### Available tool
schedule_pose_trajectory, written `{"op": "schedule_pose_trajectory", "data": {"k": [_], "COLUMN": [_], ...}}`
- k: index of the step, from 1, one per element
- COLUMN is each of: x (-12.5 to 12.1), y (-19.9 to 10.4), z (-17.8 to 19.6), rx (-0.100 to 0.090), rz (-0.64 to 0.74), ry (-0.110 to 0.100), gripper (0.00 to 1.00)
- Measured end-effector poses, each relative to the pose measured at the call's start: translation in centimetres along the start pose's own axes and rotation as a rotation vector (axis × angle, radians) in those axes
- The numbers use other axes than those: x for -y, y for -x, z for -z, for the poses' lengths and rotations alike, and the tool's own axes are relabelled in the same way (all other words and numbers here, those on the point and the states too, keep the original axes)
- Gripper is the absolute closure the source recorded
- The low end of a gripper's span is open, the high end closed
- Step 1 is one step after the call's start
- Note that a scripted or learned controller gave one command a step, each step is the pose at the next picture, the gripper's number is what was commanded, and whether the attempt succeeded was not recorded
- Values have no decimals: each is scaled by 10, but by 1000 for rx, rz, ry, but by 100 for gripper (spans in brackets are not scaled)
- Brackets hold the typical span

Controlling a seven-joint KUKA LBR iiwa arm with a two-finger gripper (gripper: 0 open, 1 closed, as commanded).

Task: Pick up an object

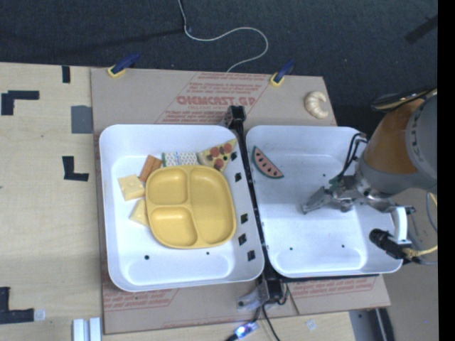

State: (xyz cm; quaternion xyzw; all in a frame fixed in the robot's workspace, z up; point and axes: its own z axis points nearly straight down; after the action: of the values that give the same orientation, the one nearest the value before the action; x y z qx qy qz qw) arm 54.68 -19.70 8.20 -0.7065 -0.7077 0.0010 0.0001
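Camera view: gripper (307,207) fingers can't be read as spread or clenched, too small and blurred; nothing visible between them. Tip sits low over the bare floor of the right white plastic bin (313,251), mid-bin. Watermelon-slice toy (266,163) lies in that bin's far left corner, well apart from the tip. Left white bin (121,261) holds a yellow three-compartment plate (190,206), with small flat food toys (186,159) tucked along its far and left edges.
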Motion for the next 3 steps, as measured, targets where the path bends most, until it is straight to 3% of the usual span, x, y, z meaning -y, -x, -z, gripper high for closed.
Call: {"op": "schedule_pose_trajectory", "data": {"k": [1,3], "x": [-1,6], "y": [0,-11], "z": [13,134], "rx": [1,0], "rz": [0,1], "ry": [3,6], "gripper": [100,100]}}
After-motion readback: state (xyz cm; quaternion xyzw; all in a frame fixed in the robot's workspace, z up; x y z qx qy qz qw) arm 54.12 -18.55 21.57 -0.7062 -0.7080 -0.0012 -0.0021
